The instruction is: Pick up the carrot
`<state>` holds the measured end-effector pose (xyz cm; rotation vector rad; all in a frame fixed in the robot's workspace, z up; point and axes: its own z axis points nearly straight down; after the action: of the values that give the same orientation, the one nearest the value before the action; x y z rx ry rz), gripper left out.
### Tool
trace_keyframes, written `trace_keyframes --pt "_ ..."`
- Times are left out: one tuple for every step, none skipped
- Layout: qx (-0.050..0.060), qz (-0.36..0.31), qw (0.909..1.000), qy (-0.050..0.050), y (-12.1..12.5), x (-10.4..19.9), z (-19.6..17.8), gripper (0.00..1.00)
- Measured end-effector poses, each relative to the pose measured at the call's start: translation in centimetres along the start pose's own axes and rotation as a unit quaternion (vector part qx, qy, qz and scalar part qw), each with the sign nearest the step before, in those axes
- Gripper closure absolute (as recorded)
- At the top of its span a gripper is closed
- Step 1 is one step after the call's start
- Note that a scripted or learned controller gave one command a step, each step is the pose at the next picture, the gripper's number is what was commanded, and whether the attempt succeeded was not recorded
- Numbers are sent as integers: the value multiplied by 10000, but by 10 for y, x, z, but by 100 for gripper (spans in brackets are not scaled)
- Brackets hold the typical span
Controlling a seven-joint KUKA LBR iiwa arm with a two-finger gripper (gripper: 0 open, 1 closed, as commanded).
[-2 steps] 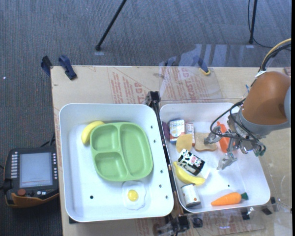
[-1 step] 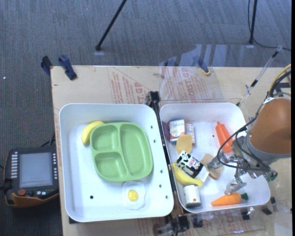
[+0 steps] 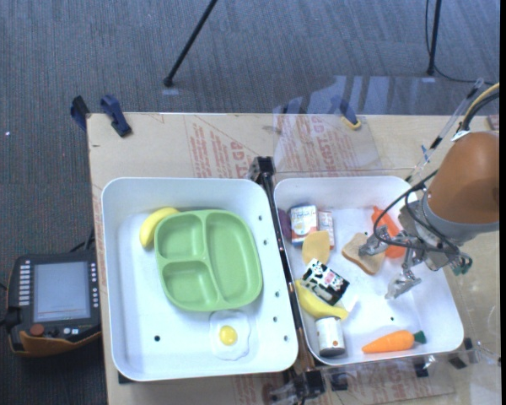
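Carrot (image 3: 390, 342) below-left of open tool (image 3: 390, 268)

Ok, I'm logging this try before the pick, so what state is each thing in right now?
carrot: lying flat in the right bin's near corner, untouched.
claw: open, holding nothing, above the right bin, apart from the carrot.
green tray: lying flat in the left bin, compartments bare.
fried egg: flat, yolk up.
small can: upright.
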<state>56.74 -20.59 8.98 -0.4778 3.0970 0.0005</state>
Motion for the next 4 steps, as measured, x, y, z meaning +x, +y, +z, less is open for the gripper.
trace_keyframes --pt "-12 -187 9998 19 9 43 0 0" --pt "-7 384 9993 -1 4 -22 0 0" --pt "-14 -54 10000 21 32 45 0 0" --pt "-4 556 9985 2 7 -14 0 0"
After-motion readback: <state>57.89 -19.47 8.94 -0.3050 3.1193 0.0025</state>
